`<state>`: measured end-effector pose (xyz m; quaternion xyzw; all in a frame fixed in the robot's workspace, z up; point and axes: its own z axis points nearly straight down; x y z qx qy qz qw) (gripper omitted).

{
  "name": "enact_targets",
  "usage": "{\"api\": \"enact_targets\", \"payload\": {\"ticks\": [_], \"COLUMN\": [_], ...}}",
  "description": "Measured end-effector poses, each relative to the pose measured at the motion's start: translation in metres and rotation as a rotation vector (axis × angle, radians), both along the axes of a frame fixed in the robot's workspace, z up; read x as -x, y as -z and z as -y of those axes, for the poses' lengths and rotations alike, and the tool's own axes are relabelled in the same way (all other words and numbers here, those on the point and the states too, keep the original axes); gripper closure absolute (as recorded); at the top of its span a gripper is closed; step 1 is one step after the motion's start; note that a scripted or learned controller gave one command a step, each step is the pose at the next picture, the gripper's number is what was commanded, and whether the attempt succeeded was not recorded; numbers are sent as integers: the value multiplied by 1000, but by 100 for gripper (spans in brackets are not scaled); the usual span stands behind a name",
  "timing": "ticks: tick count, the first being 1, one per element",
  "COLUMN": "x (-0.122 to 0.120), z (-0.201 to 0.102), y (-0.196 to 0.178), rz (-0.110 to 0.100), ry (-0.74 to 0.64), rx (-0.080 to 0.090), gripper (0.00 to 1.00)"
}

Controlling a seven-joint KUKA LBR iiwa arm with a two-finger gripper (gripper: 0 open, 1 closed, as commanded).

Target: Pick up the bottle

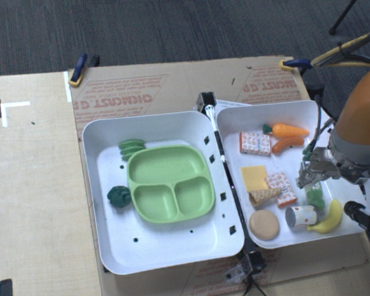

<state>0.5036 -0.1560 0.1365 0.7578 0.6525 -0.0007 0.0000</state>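
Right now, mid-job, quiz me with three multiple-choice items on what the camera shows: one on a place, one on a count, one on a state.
1. Where does the green divided plate lie?
A. in the left bin
B. in the right bin
C. on the cardboard outside both bins

2. How many compartments does the plate have?
A. two
B. three
C. five

3. How does the small white bottle rest?
A. upright in the left bin
B. on its side in the right bin
C. lifted clear above the bench

Answers:
1 A: the plate sits inside the left bin, beside the dark green broccoli.
2 B: one long section above two smaller ones.
3 B: it lies flat next to the banana, in the right bin, below the gripper.
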Motion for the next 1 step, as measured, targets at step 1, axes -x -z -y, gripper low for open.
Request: {"api": "enact_targets", "payload": {"ticks": [1], "x": [26], "z": [-67], "y": [-92], "rz": [-1], "ry": [239], "rx": [0], "gripper": [100]}}
